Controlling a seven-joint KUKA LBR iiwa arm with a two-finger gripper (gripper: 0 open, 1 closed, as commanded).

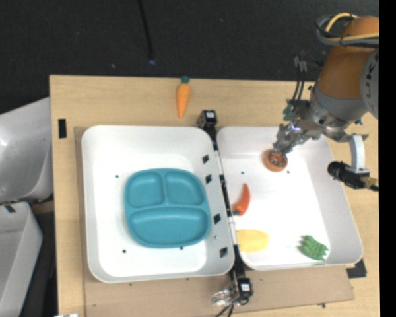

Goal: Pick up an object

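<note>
Right now the gripper (282,144) hangs just above a small round brown object (275,160) at the back of the right bin (336,203); how its jaws stand cannot be told. A descent slightly off-centre could nudge the piece away, leaving nothing to grasp.

The bench (66,197) is a light wooden board. Two flat white bins sit on it side by side, the left bin (96,243) and the right bin (336,216), touching in the middle. A toy carrot (183,96) lies on the bare wood, just past the far edge of the left bin.
</note>
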